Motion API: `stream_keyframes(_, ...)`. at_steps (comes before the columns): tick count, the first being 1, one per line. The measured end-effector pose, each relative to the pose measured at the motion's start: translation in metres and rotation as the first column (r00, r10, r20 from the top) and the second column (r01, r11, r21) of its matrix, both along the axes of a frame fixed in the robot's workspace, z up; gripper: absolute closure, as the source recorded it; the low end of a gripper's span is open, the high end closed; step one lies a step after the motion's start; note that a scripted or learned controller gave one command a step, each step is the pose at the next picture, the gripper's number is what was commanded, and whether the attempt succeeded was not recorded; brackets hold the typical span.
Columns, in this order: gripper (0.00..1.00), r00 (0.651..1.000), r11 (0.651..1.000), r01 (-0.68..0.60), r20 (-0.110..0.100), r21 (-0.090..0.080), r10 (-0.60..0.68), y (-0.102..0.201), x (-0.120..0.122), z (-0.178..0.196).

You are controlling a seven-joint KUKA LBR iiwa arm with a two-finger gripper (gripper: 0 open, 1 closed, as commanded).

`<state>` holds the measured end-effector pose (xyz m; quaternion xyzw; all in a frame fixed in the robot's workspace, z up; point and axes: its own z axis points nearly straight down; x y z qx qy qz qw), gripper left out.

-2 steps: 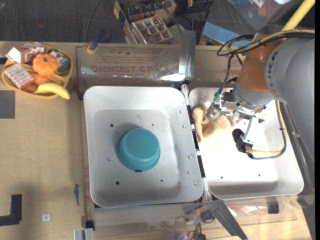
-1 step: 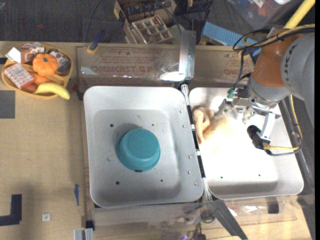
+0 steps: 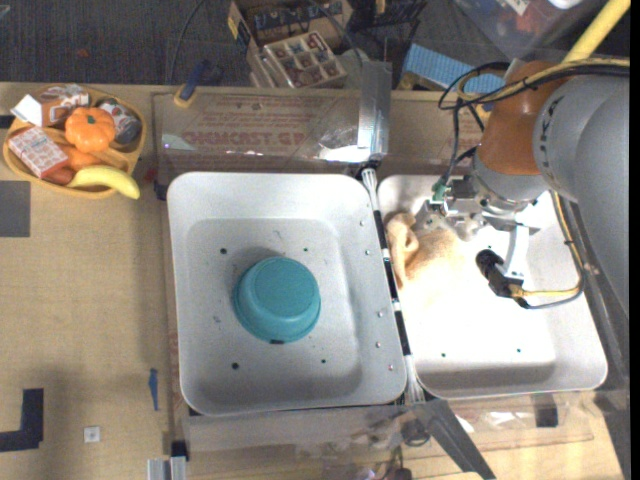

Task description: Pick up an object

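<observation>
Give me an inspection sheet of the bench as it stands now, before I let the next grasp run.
Surface: wooden bench bearing two white bins side by side, left bin and right bin.
Job's things: teal bowl upside down in the left bin; tan soft object at the right bin's left wall.
Clutter: basket of toy food with a banana, at the bench's far left corner.
Grippers: gripper low over the right bin, beside the tan object; nothing seen between its fingers.
Cables: black and yellow cables hanging from the wrist into the right bin.
Surroundings: boxes on the floor behind the bench.
</observation>
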<state>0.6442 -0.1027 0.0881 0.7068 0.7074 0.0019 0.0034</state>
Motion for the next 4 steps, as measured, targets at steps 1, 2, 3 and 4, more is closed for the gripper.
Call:
stream_keyframes(1,0.0,0.997,0.997,-0.073,-0.004,0.0,0.073,0.022,0.023,0.098)
stream_keyframes(2,0.0,0.994,0.994,-0.105,-0.007,0.002,0.105,0.001,0.0,0.019)
stream_keyframes(3,0.0,0.982,0.982,-0.189,0.004,-0.001,0.189,0.01,-0.036,0.002)
stream_keyframes(4,0.0,1.0,1.0,-0.013,-0.005,0.001,0.013,0.06,-0.024,0.097)
